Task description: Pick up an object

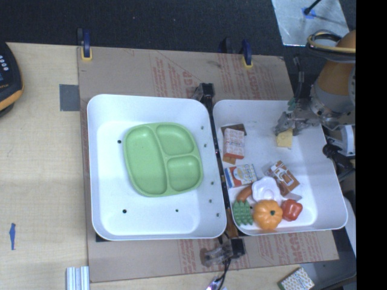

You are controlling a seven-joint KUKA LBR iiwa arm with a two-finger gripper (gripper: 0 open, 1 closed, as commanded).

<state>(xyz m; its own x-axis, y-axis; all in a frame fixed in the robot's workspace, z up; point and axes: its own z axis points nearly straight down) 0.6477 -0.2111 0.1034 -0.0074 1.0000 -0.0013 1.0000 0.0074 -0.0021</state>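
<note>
In the right bin (326, 180), near its far right corner, the gripper (290, 124) hangs low over the white floor, its grey fingers pointing down at a small pale yellow block (284, 139) that looks like a cheese wedge. The block lies just below the fingertips, touching or nearly touching them; whether it sits between the fingers cannot be told from this slant, nor whether the fingers are spread or closed. The arm (332, 83), grey with its orange band, comes in over the bin's right rim.

The other things crowd the near left part of the same bin. A small brown and white packet (234, 142) lies along the left wall, with a flat carton printed in blue and red (242, 174) just nearer. A brown and white wrapped snack (284, 177) lies toward the middle. At the near edge an orange toy pumpkin (268, 215) sits between a green toy vegetable (242, 212) and a red toy pepper (292, 209), with a white object (266, 189) just behind the pumpkin and an orange carrot-like piece (245, 193) beside it.

The left bin (103, 162) holds a green divided plate (163, 159) with three compartments, lying flat around its middle.
</note>
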